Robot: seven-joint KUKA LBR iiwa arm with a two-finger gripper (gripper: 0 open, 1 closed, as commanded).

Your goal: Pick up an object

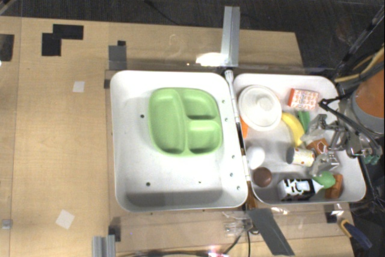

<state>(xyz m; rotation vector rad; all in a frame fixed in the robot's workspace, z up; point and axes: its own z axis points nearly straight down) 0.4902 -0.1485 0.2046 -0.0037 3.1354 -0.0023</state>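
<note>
The right bin (272, 84) holds several small things: a white round bowl (260, 106), a red patterned box (303, 98), a yellow banana (293, 128), a white egg (256, 157), a brown ball (261, 176) and a black-and-white item (298, 188). My gripper (323, 142) hangs over the bin's right side, open, its two metal fingers spread front to back. A small brownish piece (318, 146) and a pale cylinder (302, 157) lie right beside and below it. Nothing is visibly held.
The left bin (129, 129) carries a green divided plate (183, 120). A green lump (325, 179) and an orange-brown piece (335, 188) sit at the right bin's front right corner. Metal posts stand at the bins' shared wall, behind and in front.
</note>
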